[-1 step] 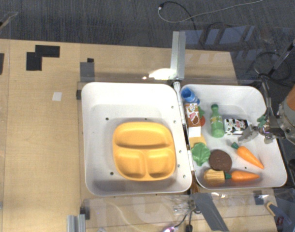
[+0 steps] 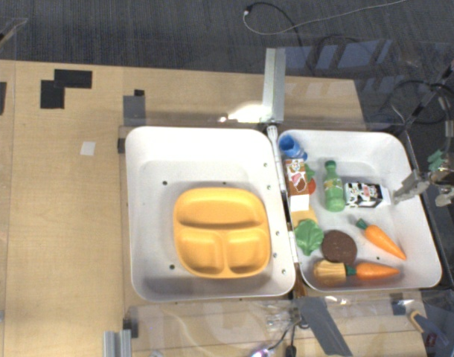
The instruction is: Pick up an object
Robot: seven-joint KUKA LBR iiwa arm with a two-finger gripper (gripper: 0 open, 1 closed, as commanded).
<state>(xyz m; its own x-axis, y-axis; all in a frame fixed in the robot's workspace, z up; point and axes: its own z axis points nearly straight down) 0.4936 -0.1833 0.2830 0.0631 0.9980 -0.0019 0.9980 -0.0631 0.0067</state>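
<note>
Nearest the camera, along the front wall of the right bin (image 2: pixel 424 222), a carrot (image 2: pixel 376 271) lies flat with its long axis left to right, tip toward the right, its blunt end touching a tan, brush-like piece (image 2: pixel 330 272). Just behind these sit a brown round disc (image 2: pixel 339 246) and a green leafy piece (image 2: pixel 309 236). A second carrot (image 2: pixel 381 242) lies on a slant, its green top toward the back left and its tip toward the front right. Further back are a black-and-white carton (image 2: pixel 362 193), an upright-looking green bottle (image 2: pixel 333 187), and, along the left wall, a blue-capped item (image 2: pixel 290 146), a red-labelled packet (image 2: pixel 298 177) and a yellow block (image 2: pixel 302 216).

The left bin (image 2: pixel 145 222) holds a yellow compartment tray (image 2: pixel 222 230), with bare white floor all round it.

The right bin's back right corner is open floor. The jaws (image 2: pixel 414 186) sit at the right rim there, beside the carton; whether they are spread or pressed together cannot be told. The desk (image 2: pixel 56 222) lies bare to the left.
</note>
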